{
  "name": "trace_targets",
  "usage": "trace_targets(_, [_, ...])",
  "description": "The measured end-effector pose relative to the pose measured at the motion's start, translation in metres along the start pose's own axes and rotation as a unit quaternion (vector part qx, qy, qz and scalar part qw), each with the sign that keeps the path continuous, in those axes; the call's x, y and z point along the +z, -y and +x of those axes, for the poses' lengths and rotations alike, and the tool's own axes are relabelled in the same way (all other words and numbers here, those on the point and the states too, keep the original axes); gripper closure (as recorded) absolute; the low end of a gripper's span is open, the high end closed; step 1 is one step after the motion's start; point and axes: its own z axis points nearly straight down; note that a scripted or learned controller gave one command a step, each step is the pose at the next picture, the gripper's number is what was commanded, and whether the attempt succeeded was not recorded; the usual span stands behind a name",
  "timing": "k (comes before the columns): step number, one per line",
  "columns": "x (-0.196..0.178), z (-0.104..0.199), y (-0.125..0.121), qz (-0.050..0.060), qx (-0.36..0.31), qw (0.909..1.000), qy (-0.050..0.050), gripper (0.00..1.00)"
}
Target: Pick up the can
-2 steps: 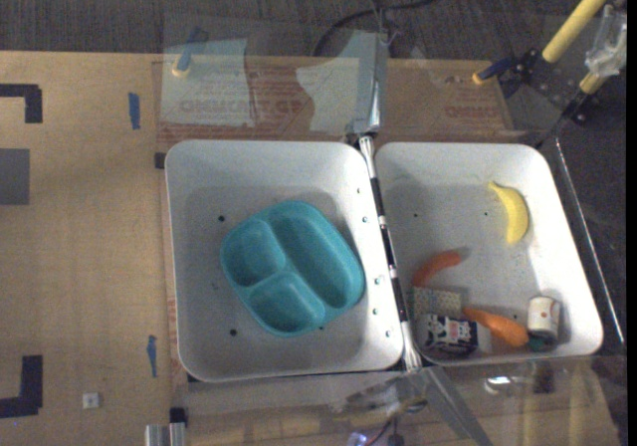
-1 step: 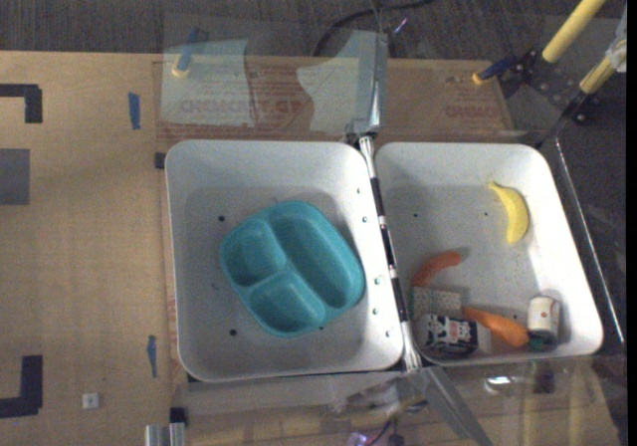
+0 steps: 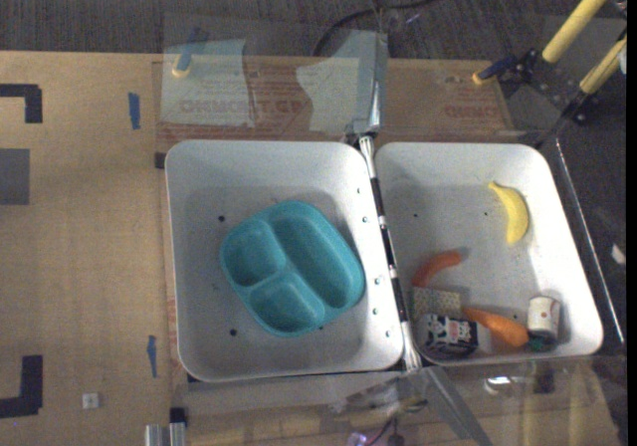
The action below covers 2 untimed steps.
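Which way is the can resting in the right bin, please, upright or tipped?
Tipped, it seems: the can lies on its side in the right bin's near right corner, beside a carrot.

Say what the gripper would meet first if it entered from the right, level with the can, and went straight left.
Probably the can, which sits nearest the right bin's right wall; the carrot lies just beyond. If it travels low, that wall comes first; height is unclear here.

Two white bins sit side by side on the surface. The left bin point(image 3: 189, 265) holds one teal divided plate point(image 3: 291, 267). The right bin point(image 3: 438, 175), beside it, holds one banana point(image 3: 512, 211), two carrots point(image 3: 436, 266) point(image 3: 498, 326), one can point(image 3: 542, 317), and one small printed box point(image 3: 446, 327).
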Motion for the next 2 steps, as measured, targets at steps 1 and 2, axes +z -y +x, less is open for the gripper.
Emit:
trace_targets(1, [0.0004, -0.0099, -0.0019, 0.002, 0.103, 0.9946, 0.001, 1.0])
trace_targets(2, [0.0002, -0.0069, 0.0056, 0.002, 0.073, 0.9973, 0.002, 1.0])
